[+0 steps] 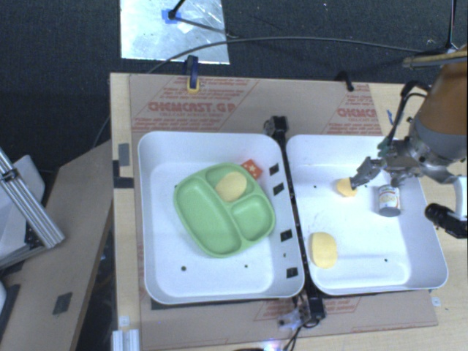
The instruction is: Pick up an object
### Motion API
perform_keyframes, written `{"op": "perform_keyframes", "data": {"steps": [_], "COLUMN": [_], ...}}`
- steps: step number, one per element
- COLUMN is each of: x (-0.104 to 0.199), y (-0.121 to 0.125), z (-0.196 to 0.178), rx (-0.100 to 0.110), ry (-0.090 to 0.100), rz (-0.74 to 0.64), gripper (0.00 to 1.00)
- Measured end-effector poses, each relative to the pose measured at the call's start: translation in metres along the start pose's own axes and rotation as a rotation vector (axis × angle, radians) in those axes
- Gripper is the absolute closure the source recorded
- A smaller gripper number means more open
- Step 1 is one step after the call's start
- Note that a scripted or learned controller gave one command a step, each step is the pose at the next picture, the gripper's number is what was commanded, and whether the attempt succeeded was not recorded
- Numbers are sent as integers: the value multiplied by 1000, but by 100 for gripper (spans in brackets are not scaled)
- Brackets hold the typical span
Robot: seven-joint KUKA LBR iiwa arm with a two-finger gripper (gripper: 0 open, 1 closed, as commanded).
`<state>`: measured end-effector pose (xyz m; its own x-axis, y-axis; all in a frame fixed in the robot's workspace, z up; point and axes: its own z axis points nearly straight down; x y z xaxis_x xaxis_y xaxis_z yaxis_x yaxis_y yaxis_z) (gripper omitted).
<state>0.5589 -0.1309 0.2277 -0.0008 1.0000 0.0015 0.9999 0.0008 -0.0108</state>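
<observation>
While poised low over the right bin (pixel 420 273), gripper (pixel 356 183) at a small yellow piece (pixel 344 188), nothing lifted yet.

Fingertip touching or just beside that piece near the bin's far middle; width of the jaws impossible to tell, and no grasp visible. Close by to the right, a small upright jar (pixel 388 199); nearer, a larger yellow lump (pixel 323 248). Over in the left bin (pixel 164 196), a green divided tray (pixel 219 218) with another yellow item (pixel 232 187). Judged early: closing, gripping and raising all left to do.
</observation>
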Motion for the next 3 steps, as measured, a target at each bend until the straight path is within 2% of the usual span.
{"op": "perform_keyframes", "data": {"steps": [1,2,3], "x": [0,-3,-3], "y": [2,2,-4], "z": [-6,36,97], "rx": [-12,-8,-6], "ry": [-2,-1,0], "rz": [-3,-1,0], "gripper": [0,0,0]}}
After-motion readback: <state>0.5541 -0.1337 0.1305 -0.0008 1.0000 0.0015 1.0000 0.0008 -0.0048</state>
